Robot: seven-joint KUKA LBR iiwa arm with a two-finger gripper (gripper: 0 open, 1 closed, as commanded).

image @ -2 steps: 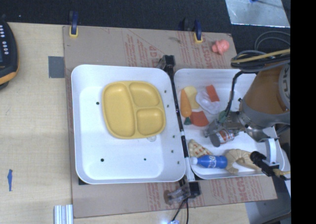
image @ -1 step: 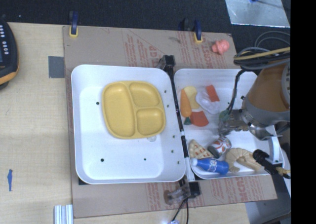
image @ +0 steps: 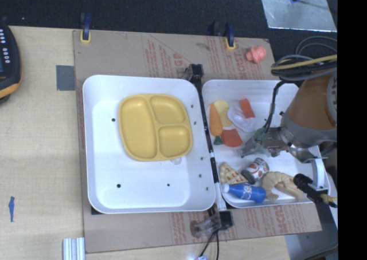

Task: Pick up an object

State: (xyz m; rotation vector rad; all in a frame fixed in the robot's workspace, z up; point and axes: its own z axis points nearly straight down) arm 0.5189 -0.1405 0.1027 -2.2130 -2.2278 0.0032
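My gripper (image: pixel 262 143) hangs over the middle of the right bin (image: pixel 261 87), below the arm's orange band (image: pixel 312 104). It is just above a small red and white can (image: pixel 256 168) and to the right of a red wedge (image: pixel 232 137). The right bin also holds an orange carrot (image: pixel 215 118), a red-orange block (image: pixel 246 107), a pale clear piece (image: pixel 236 117), a waffle slice (image: pixel 230 173), a blue bottle (image: pixel 245 192) and a tan croissant-like piece (image: pixel 281 183). I see nothing held in the gripper.
The left bin (image: pixel 103 184) holds a yellow divided plate (image: pixel 155 126). A pink lump (image: pixel 256 54) lies on the cardboard behind the right bin. Clamps (image: pixel 85 27) pin the cardboard at the back edge.
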